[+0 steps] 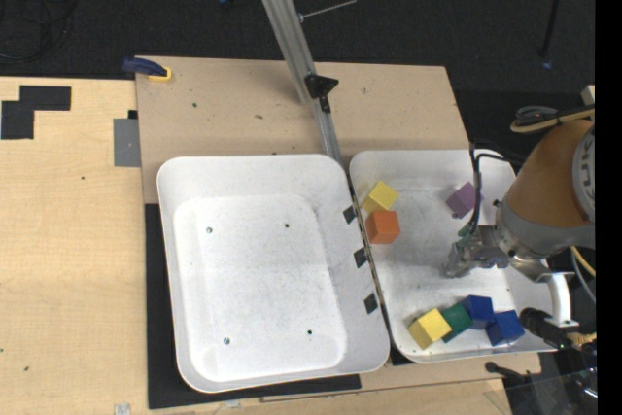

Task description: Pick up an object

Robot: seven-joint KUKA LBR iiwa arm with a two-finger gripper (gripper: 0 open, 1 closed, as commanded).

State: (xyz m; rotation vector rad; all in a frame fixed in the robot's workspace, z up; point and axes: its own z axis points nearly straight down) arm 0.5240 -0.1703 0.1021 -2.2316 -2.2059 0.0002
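My gripper (pixel 465 259) hangs low over the middle of the right bin (pixel 428 185), its grey fingers pointing down at bare bin floor. A purple block (pixel 462 199) lies just behind it, toward the bin's far right. A yellow block (pixel 382 196) and an orange block (pixel 383 226) sit together by the bin's left wall. Along the near edge lie a yellow block (pixel 428 328), a green block (pixel 455 319) and two blue blocks (pixel 479 308), (pixel 504 328). I see nothing between the fingers.
The left bin (pixel 175 185) stands beside the right one, joined by black clips. A slanted aluminium rail (pixel 287 19) rises behind the bins. My arm's orange band (pixel 544 180) overhangs the right bin's right edge.
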